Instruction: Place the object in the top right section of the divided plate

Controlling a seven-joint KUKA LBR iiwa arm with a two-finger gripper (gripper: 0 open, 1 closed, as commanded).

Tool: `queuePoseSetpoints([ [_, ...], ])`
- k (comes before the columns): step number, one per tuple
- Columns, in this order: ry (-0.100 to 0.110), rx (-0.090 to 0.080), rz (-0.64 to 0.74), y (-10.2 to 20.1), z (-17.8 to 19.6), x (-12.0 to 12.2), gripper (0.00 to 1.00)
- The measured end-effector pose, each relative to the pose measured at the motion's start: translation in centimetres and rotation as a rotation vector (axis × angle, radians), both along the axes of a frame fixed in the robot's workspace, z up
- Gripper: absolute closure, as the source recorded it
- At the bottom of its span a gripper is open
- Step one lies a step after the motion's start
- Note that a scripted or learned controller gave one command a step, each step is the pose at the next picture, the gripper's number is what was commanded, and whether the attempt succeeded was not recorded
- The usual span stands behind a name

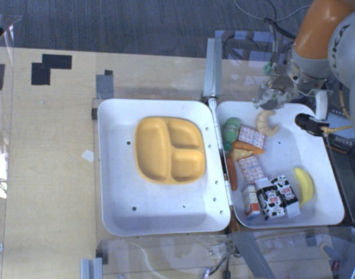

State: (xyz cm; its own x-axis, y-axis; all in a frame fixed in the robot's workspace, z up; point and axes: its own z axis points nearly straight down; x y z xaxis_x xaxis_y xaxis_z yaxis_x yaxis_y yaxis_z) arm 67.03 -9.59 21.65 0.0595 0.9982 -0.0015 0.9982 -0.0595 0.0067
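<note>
A yellow divided plate [156, 150] lies in the left bin [116, 202], with one long section on its left and two smaller ones on its right. Its top right section [184, 133] has nothing in it. My gripper [271, 99] hangs over the far edge of the right bin [331, 208], just above a tan croissant [267, 123] that rests on the bin floor. Whether it touches the croissant I cannot make out.
The right bin also holds a green piece [231, 129], two pink checkered boxes [251, 137], an orange carrot [247, 151], a red sausage [232, 174], a small carton [251, 201], a black-and-white box [277, 197] and a banana [305, 186]. A metal divider [212, 80] separates the bins.
</note>
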Motion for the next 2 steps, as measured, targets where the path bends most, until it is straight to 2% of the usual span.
queuePoseSetpoints([
  [1, 0.003, 0.003, -0.095, 4.7, -1.6, -8.2, 1.0],
  [2, 0.0, 0.002, 0.003, 2.5, 4.2, -6.2, 1.0],
])
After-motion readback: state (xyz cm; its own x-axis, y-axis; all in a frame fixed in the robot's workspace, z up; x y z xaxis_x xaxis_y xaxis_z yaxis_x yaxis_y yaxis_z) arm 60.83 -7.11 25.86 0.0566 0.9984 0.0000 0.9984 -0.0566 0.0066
